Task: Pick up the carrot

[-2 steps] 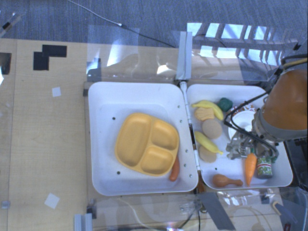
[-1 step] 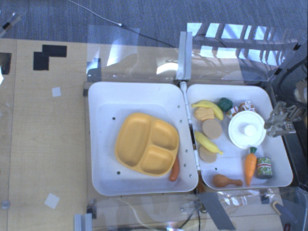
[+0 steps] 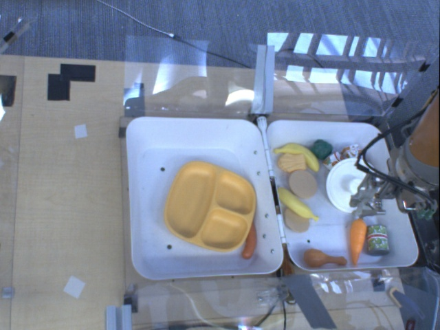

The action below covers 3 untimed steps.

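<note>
The carrot [image 3: 357, 240] is orange and tapered. It lies in the right bin [image 3: 405, 253] near the front, pointing toward the front edge, with its thick end toward the back. My gripper [image 3: 366, 203] hangs just behind and above that thick end, over the front rim of a white bowl [image 3: 344, 184]. The grey arm with its orange band comes in from the right edge. Nothing shows in the gripper.
A small can [image 3: 377, 239] stands right of the carrot and a brown drumstick [image 3: 323, 258] lies left of it. Two bananas [image 3: 297, 203], tan discs and a green item fill the bin's left and back. The left bin [image 3: 148, 184] holds a yellow divided plate [image 3: 210, 205] and a red sausage [image 3: 249, 242].
</note>
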### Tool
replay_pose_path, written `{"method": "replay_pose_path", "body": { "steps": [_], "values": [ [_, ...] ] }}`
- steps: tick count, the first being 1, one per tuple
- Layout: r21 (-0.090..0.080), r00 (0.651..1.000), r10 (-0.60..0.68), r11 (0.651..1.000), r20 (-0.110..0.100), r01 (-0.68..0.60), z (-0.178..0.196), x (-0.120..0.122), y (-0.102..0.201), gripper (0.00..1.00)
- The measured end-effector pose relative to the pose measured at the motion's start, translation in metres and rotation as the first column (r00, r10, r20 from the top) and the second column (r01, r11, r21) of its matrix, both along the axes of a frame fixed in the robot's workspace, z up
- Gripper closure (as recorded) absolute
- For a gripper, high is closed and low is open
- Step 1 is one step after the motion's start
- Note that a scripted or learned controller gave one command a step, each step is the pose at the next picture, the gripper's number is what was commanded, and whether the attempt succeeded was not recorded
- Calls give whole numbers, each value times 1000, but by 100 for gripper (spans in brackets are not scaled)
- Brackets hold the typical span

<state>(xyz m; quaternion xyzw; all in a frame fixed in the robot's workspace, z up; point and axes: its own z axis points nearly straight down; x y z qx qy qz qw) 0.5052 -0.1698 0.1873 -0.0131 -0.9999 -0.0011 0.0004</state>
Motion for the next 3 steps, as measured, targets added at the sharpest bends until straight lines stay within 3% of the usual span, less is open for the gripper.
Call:
{"method": "replay_pose_path", "body": {
  "steps": [1, 2, 3],
  "values": [
    [-9, 943, 334, 943, 12, -334, -97, -14, 24, 100],
    [-11, 708, 706, 708, 7, -706, -73, 22, -27, 100],
    [-9, 391, 920, 391, 4, -920, -62, 6, -36, 100]
  ]
}}
